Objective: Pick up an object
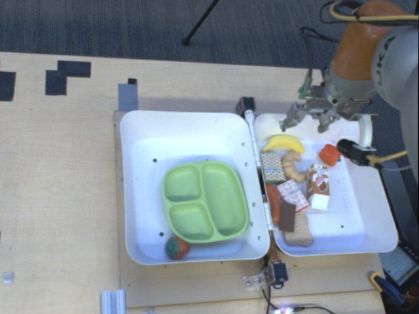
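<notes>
My gripper (pixel 306 121) hangs over the far edge of the right bin (pixel 366 205), its fingers spread open with nothing between them. Just below it lies a yellow banana (pixel 283 142). A small red object (pixel 329 154) sits to the right of the banana. Nearer the front lie a waffle-patterned piece (pixel 273 166), a croissant-like pastry (pixel 292 165), a brown and white carton (pixel 319 187), a red and white packet (pixel 292 195) and a slice of bread (pixel 300 229).
The left bin (pixel 141 175) holds a green divided plate (pixel 205 201) and a small red and green strawberry-like fruit (pixel 176 247) at its front wall. A black divider rail (pixel 257 169) runs between the bins. The arm's cable (pixel 363 154) loops over the right bin's far right corner.
</notes>
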### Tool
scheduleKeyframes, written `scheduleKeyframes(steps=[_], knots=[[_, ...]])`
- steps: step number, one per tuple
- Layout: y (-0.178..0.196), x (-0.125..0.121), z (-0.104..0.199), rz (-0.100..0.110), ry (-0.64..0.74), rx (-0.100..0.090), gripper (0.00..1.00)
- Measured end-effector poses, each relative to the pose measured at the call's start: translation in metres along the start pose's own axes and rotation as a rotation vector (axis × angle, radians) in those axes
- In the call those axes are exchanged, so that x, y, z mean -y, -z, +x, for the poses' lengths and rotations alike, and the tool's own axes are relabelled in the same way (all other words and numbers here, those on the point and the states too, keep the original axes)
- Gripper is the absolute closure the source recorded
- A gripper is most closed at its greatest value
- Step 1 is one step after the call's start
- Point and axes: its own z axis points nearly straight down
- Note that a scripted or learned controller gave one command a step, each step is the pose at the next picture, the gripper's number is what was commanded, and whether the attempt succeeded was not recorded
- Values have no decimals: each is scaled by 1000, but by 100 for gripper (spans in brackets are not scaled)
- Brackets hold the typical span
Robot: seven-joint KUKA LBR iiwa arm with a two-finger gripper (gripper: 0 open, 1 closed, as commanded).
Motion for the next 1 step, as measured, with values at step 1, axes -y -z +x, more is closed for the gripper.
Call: scheduleKeyframes(steps=[1], knots=[[-97,71,-10,-7,-2,0,0]])
